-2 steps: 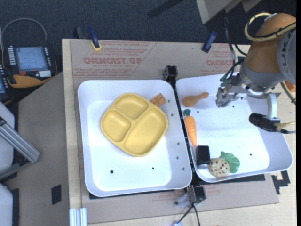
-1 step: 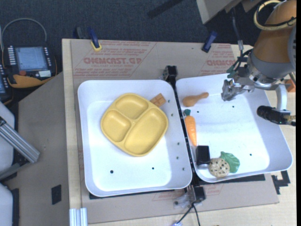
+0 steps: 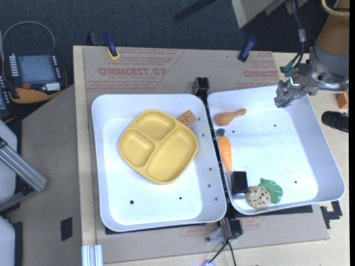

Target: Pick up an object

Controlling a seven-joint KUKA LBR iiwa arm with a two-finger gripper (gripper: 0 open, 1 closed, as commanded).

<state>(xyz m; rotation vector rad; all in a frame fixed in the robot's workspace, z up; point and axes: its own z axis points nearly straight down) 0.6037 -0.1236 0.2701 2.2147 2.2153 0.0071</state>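
Note:
My gripper hangs over the far right part of the right bin, with nothing seen between its fingers. In that bin lie a tan drumstick near the far left, an orange carrot along the left wall, a black block, a round cookie and a green leafy piece near the front. The left bin holds a yellow divided plate and a small brown block at the plate's far edge.
A clamp stands between the bins at the back. Blue clips hold the cardboard sheet under the bins. A pendant with a screen lies at the far left.

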